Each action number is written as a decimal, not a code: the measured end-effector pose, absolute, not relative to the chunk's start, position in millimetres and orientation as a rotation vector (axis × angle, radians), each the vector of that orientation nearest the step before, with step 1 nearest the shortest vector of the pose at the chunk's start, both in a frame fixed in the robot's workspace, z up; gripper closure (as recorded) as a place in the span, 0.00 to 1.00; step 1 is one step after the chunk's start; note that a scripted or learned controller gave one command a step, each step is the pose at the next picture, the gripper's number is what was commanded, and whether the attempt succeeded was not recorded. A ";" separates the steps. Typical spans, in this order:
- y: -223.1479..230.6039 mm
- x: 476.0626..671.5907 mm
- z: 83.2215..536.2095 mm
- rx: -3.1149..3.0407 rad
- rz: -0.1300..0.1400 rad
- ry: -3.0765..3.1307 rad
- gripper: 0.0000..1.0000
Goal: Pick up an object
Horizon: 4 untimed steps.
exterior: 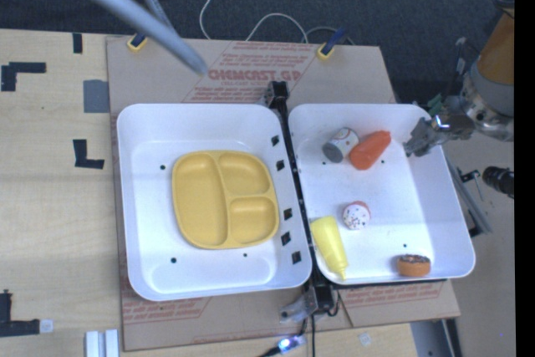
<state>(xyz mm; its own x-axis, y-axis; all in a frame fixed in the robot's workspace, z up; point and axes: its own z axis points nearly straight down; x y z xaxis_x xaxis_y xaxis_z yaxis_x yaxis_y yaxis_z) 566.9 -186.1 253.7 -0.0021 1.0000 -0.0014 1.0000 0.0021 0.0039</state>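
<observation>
1. Fingers first: my gripper [415, 143] sits at the three o'clock edge of the right bin [435, 205], just above its rim, and whether it is released or clenched I cannot tell, because the tips are a dark blur from this height. Nothing shows between them.

2. My likeliest target is the carrot [369, 150], the thing nearest me, lying in the right bin toward twelve o'clock, well clear of the walls.

3. Its long axis runs from about two o'clock to eight o'clock. The thick rounded end sits at eight o'clock and the narrower end points up toward two, roughly at me.

4. Risk one: the small grey cup [338, 145] lies just beside the carrot at its nine o'clock side, touching or nearly so. If I close along the carrot's length I may nudge the cup or pinch both.

5. Risk two: the carrot looks smooth and tapered, so a grip near the thin end would probably squeeze it out. Across the middle seems safer.

6. Risk three: coming in low from three o'clock I could clip the bin rim.

7. Other things are well apart: a sprinkled ball [357, 215] at centre, a yellow bottle [329, 246] at seven o'clock, a doughnut [413, 265] at five o'clock. The left bin [142, 180] holds a yellow plate [225, 199].
</observation>
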 end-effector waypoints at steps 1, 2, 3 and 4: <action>-185.7 567.6 281.9 2.218 0.001 2.222 1.00; -133.4 574.4 282.6 2.215 0.001 2.230 1.00; -77.8 571.2 262.7 2.216 -0.001 2.231 1.00; -20.0 579.8 245.4 2.217 -0.003 2.231 1.00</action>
<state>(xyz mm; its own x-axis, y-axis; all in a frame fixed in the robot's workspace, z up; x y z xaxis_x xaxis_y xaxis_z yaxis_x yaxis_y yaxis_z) 579.8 -20.0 245.4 -0.0067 1.0000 0.0013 1.0000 0.0067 -0.0039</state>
